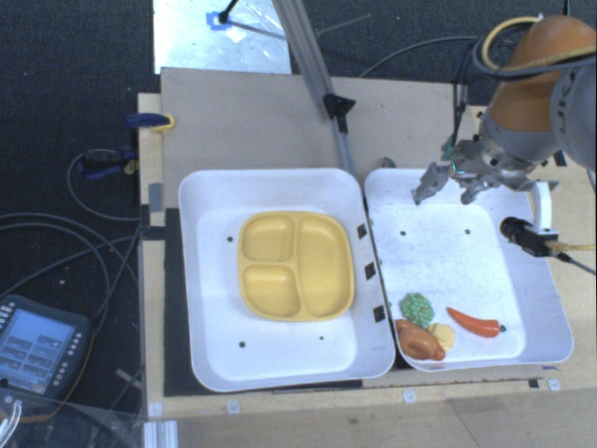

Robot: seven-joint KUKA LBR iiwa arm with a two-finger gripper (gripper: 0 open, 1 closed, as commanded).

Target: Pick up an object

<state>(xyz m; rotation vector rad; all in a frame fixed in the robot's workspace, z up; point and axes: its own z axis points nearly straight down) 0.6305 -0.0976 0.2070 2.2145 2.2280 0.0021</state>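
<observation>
The arm (546, 73) is cut off at the 3 o'clock edge. Its claw (450, 187) hangs spread wide, holding nothing, over the right bin (466, 250) toward 12 o'clock. At that bin's 6 o'clock corner lie a green piece (417, 307), chilli (475, 322) and brown piece (419, 341); their kinds are hard to make out. The left bin (215, 278) holds a yellow tray (297, 264). The desk (242, 119) is tan board on dark carpet (65, 63).

A single fixed camera looks down at a slant from above the bench (252, 119), far enough to take in both white bins (280, 189) side by side.
</observation>
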